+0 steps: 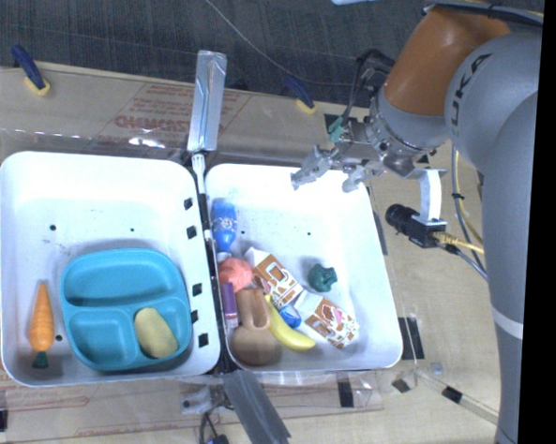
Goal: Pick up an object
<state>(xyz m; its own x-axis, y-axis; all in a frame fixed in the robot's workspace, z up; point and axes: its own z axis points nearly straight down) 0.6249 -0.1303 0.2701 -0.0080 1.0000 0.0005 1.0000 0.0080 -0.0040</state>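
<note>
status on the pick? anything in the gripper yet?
Done: nothing visibly. In hand: the gripper hangs over the right bin's far edge, fingers spread, nothing between them. Left: the whole pick. The teal object, banana and snack packets all lie in the right bin.

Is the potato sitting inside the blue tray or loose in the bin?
Inside the tray: the potato lies in the lower right compartment of the blue tray, within its raised rim.
</note>
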